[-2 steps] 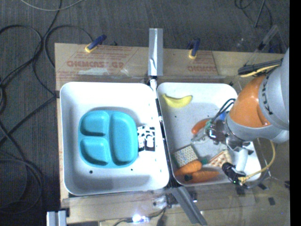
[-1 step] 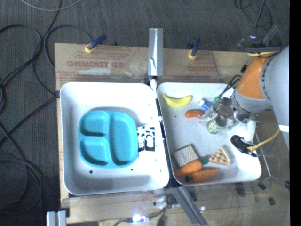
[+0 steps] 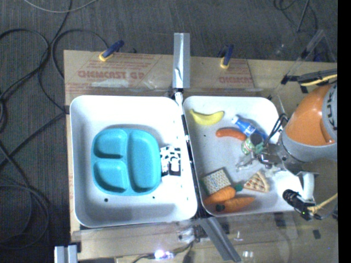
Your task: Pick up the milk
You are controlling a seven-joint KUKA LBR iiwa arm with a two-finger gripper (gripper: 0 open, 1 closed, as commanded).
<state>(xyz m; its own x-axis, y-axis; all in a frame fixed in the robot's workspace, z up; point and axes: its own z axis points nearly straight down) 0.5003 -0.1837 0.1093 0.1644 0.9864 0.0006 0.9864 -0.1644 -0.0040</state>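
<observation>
Milk carton sits in left bin beside blue tray — claw over right bin, wrong side; grip state can't tell.

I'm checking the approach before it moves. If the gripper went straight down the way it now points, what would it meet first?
Probably the right bin's bare floor, close beside the waffle slice. The gripper hangs there, but depth is unclear.

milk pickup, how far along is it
Nothing looks done yet. The milk, a small black-and-white carton, sits in the left bin beside the blue tray, untouched. In hand: the gripper is over the right bin, among the banana, blue bottle and carrots, with nothing visibly between its fingers. Left: cross to the left bin, grasp the milk and lift it.
</observation>
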